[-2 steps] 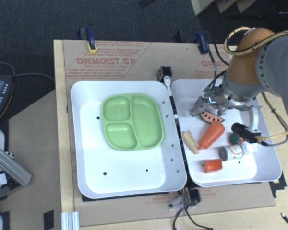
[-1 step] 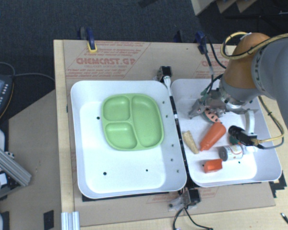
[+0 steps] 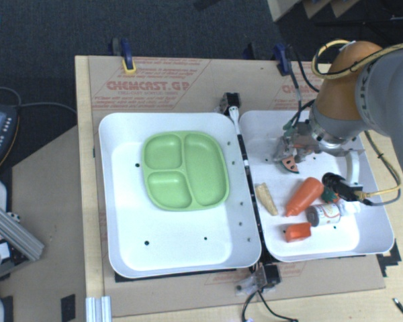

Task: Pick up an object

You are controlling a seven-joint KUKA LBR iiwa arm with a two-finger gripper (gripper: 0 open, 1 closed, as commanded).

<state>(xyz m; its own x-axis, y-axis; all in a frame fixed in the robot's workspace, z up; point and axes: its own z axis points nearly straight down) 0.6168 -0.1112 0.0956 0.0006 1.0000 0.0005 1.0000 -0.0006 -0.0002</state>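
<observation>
Dark carpet surrounds the desk (image 3: 188, 79), which carries two white bins side by side. The left bin (image 3: 121, 200) holds a green divided plate (image 3: 186, 170). The right bin (image 3: 363, 237) holds the loose pieces.

Findings, right bin:
- The claw (image 3: 289, 158) sits low at about 11 o'clock in the bin, near the dividing rim. You cannot tell from this slant whether it is spread or pressed together, and nothing is visibly pinched in it.
- A toy carrot (image 3: 303, 194) lies near the bin's centre, at about 5 o'clock from the claw, tilted with its thick end up and right.
- A tan stick (image 3: 266, 198) lies at 9 o'clock from the carrot, just beside the rim.
- A small orange block (image 3: 297, 231) lies at 6 o'clock from the carrot, and a small grey cylinder (image 3: 317, 215) lies close beside it.

Recommendation: the carrot looks like your best candidate, being the largest piece with clear floor around its middle. Centre over its middle, turn the wrist so the claw closes across its narrow width, and descend fully before closing. Avoid the tan stick, since the rim crowds it. Lift straight up and confirm the catch.
</observation>
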